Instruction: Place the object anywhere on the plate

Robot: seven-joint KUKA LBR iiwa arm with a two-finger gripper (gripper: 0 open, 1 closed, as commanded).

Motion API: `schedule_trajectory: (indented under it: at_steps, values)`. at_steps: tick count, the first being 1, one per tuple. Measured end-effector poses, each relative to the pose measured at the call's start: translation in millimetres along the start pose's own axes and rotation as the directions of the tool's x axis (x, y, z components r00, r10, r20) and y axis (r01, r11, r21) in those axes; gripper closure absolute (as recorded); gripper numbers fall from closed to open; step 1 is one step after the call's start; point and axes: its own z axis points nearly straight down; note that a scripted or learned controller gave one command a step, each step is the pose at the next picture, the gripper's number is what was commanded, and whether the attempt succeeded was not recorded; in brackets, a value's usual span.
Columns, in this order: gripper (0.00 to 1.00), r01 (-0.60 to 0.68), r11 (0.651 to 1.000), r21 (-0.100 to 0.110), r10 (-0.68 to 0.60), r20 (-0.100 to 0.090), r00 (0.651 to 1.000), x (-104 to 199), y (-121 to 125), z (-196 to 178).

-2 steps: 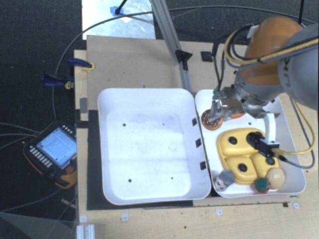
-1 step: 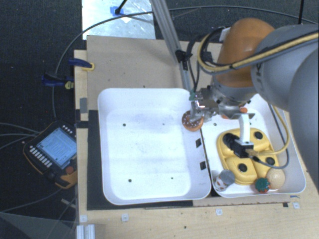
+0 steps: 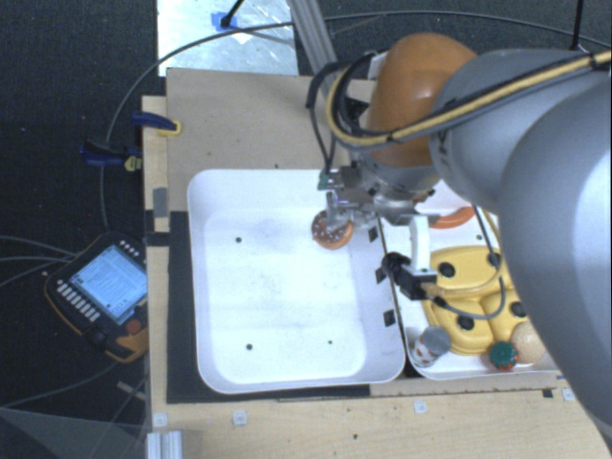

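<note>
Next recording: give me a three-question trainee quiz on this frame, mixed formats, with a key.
1. True or false: the gripper is above the left bin.
2. The round brown object lies: A) centre of the left bin, B) near the left bin's upper right, under the gripper, C) on the bench.
3. Fill in: the yellow item sits in the ___ bin.

Key: 1 true; 2 B; 3 right.

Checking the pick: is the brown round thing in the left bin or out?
In. The brown round thing lies inside the left bin, near its upper right rim, directly under the gripper. Cannot tell whether it is gripped.
</note>
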Motion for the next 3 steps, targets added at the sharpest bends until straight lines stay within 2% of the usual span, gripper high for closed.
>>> schedule_trajectory:
  at_steps: [1, 2, 3]
  values:
    - [1.00, 0.000, 1.000, -0.002, 0.000, -0.001, 1.000, 46.2, 19.2, -0.3]
    - [1.00, -0.003, 1.000, 0.000, 0.003, 0.000, 1.000, 61.1, 18.7, -7.0]
    - [0.00, -0.003, 1.000, 0.000, 0.003, 0.001, 1.000, 60.6, 18.7, -7.0]
